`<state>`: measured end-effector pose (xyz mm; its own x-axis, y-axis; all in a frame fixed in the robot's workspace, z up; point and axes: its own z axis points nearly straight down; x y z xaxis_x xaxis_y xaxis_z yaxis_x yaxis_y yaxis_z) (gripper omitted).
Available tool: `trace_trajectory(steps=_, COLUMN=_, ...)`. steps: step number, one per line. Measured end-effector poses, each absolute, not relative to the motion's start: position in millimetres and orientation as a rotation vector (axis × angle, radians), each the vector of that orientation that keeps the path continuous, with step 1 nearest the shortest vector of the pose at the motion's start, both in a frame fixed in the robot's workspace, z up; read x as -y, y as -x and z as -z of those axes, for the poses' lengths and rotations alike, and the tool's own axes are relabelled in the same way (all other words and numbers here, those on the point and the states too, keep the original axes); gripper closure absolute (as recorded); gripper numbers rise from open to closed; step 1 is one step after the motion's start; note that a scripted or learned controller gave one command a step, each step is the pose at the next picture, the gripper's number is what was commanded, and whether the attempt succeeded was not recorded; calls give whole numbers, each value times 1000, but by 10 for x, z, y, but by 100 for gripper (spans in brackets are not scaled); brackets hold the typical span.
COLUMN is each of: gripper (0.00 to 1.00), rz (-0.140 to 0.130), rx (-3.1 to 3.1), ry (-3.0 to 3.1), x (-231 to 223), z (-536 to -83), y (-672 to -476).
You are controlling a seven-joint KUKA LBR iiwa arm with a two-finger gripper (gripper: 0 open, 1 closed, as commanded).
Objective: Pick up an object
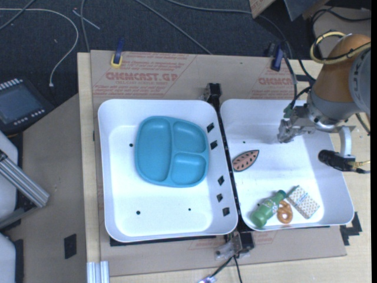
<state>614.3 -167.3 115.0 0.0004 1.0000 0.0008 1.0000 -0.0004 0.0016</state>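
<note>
Arm: grey arm with an orange band (337,75) reaches in from the right, its wrist above the upper right part of the right bin.
Jaws: the grey two-finger gripper (287,133) hangs over bare white floor in the upper half of the right bin; nothing between the jaws, and whether they stand wide or narrow I cannot tell at this angle.
Right bin: shallow white plastic bin (253,119), holding four small things, all below the gripper.
Leaf piece: flat brown leaf-shaped object with a reddish face (245,160), lying near the bin's left wall, down and left of the gripper, apart from it.
Bottle: small green bottle with a pale label (268,209), on its side near the bin's front edge.
Ring: small orange-brown pretzel-like ring (284,212), touching the bottle's right side.
Packet: small white packet with a blue and orange pattern (304,202), just right of the ring, tilted.
Left bin: shallow white plastic bin (118,175), beside the right bin, their walls meeting along a row of black clips.
Plate: blue plastic divided plate with three compartments (172,151), lying flat in the upper middle of the left bin.
Counter: brown cardboard-covered counter (177,75) with red printed lettering, under both bins.
Cables: light cables (65,22) run across the dark floor behind the counter.
</note>
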Motion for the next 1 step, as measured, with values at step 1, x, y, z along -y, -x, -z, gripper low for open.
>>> trace_trajectory(steps=1, gripper=100, rz=-6, rx=-2218, ry=-2216, x=1688, z=-1796, y=-6198)
